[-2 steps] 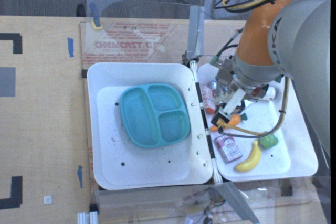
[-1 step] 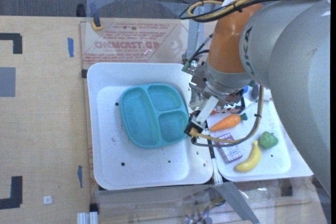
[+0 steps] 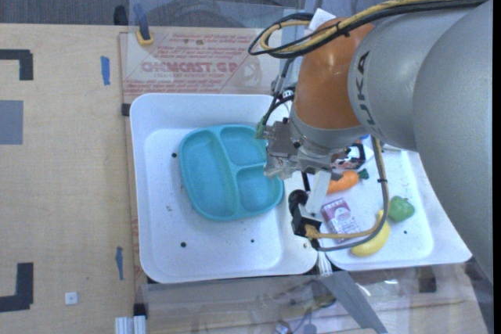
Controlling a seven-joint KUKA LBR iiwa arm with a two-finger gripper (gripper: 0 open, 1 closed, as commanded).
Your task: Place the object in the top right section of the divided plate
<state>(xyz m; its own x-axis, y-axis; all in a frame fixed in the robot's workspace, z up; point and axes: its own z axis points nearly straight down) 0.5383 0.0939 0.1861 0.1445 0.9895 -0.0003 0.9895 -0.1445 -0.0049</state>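
Right now the grey arm w/ orange band [image 3: 333, 82] hangs over the seam between both shallow white bins [image 3: 156, 246], wrist near the teal divided plastic plate [image 3: 227, 172] at centre frame, prob. lining up a drop. Gripper [image 3: 274, 164] sits at the plate's right edge; can't tell its state or any load. Orange carrot-like toy [image 3: 344, 182], yellow banana [image 3: 372, 241], green pepper [image 3: 400, 208] & small pink carton [image 3: 338, 217] lie in the right bin.

"uka" on the arm [image 3: 438, 66]
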